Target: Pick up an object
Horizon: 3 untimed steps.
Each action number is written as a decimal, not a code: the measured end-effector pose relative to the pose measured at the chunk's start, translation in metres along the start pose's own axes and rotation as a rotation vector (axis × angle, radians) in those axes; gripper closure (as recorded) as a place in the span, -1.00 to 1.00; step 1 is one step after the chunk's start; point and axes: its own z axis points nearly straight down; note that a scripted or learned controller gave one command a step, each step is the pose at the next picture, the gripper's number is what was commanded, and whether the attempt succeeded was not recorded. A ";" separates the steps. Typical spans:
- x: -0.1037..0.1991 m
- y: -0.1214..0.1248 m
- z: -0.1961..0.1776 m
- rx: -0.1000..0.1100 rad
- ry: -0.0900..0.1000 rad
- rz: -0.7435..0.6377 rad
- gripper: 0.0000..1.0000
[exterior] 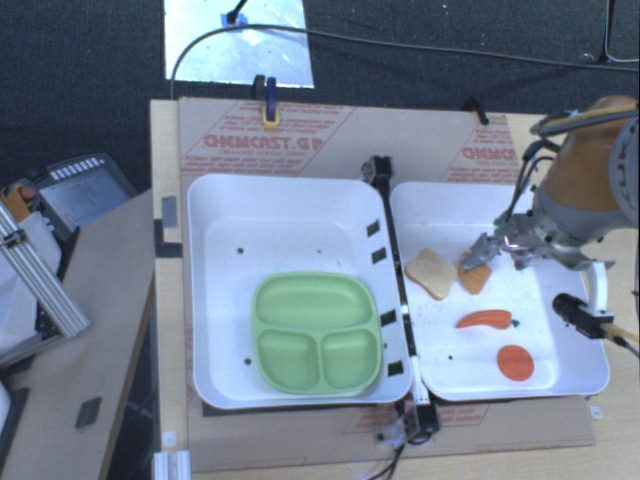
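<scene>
The right bin (570, 368) holds a tan slice of bread (431, 272), a small orange-brown piece (474, 278), a red chili pepper (485, 319) and a flat red round piece (515, 363). My gripper (482, 251) reaches in from the right, low over the bin, its tip right above the orange-brown piece and just right of the bread. Nothing shows between its fingers.
The left bin (220, 228) carries a green three-compartment tray (316, 331) near its front. The arm's grey and orange body (590, 183) hangs over the right bin's far right side. A black clamp (380, 173) sits at the divider between the bins.
</scene>
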 end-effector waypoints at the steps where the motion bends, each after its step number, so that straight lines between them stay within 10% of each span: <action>1: 0.000 0.001 0.050 -0.004 -0.001 0.000 -1.00; 2: 0.000 0.003 0.037 -0.008 -0.002 -0.001 1.00; 3: -0.006 0.005 -0.027 -0.009 -0.002 -0.002 1.00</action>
